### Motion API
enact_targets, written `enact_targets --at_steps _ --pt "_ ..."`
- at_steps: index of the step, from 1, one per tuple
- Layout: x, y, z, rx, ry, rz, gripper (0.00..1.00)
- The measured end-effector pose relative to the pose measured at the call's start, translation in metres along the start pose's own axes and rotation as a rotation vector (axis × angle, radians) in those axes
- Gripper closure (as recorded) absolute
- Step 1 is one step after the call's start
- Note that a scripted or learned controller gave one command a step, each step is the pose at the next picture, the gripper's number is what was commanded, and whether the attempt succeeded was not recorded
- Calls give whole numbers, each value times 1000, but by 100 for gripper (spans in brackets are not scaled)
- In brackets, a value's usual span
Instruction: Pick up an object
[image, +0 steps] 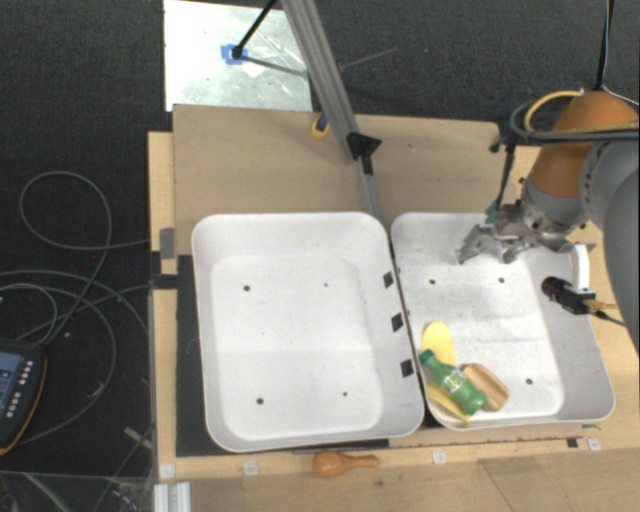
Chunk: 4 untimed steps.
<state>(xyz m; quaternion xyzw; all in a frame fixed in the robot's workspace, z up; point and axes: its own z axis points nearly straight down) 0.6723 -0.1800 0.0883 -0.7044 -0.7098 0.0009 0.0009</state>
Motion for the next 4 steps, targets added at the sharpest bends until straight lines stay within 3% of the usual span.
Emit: enact_targets --at_steps 1,4 --pt "-1 3 -15 -8 -3 -3 100" --pt "-1 5 -184 -10 -2 1 100"
